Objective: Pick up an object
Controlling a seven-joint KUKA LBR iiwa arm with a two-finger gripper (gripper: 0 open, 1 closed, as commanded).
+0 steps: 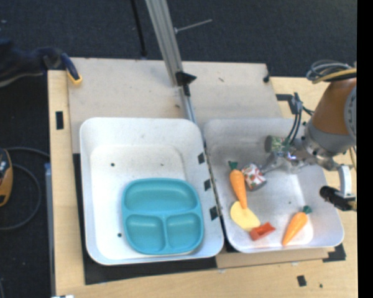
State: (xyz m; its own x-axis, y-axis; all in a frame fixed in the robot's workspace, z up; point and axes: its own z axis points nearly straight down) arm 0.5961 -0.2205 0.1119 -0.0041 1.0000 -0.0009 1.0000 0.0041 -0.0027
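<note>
The right bin holds a carrot lying lengthwise at its left side, with a yellow piece and a small red block just below it. A second carrot lies near the front right corner. A small red and white crumpled object rests beside the first carrot. My gripper hangs low over the middle of this bin, just up and right of the red and white object. Nothing is visibly held.
The left bin contains a teal divided plate in its front half. A metal post rises behind the bins. The grey arm with its orange band and cables stands over the right bin's far right side.
</note>
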